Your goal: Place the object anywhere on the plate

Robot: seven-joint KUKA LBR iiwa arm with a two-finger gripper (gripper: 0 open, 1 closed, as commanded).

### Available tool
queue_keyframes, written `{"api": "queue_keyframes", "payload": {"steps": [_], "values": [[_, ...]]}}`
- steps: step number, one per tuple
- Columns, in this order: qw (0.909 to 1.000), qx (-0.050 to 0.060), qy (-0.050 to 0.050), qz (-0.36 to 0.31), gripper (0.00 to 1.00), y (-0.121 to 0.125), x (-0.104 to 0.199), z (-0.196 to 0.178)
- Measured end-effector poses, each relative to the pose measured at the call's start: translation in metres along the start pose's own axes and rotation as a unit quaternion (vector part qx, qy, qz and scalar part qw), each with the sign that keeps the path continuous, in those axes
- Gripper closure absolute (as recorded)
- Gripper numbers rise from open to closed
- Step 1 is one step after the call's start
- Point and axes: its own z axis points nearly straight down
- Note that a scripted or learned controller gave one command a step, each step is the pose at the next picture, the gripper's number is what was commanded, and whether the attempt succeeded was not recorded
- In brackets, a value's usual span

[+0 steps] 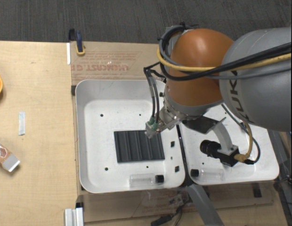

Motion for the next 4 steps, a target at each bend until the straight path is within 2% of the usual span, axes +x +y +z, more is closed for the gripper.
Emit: {"api": "queue_keyframes", "payload": {"steps": [1, 2, 4], "values": [[1.0, 0.001, 0.0, 0.001, 1.0, 0.0, -0.002, -0.008], [0.999, -0.003, 0.001, -0.044, 1.0, 0.003, 0.011, 0.015], [0.9992, -0.001, 0.0, -0.04, 1.0, 0.003, 0.007, -0.001]]}}
